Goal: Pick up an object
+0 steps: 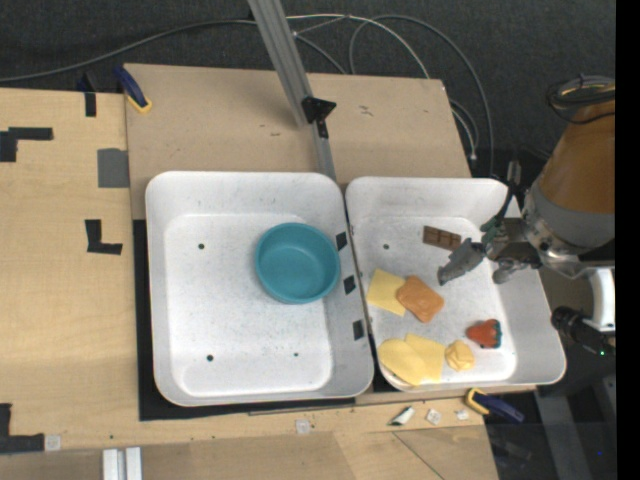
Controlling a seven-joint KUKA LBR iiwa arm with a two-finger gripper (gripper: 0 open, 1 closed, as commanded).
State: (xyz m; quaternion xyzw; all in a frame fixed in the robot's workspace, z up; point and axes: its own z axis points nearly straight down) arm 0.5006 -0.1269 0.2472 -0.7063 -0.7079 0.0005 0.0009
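Over the right bin (pixel 520 368), we see the hand (pixel 462 260) hanging with fingers apart and nothing between them, beside a brown block (pixel 441 237). An orange piece (pixel 420 299), yellow pieces and a red toy (pixel 484 333) lie untouched; by our reading, the pick has yet to begin.

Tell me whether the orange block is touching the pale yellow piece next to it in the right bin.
Touching. In the camera view the orange block overlaps the right edge of the pale yellow piece, with no bin floor between them.
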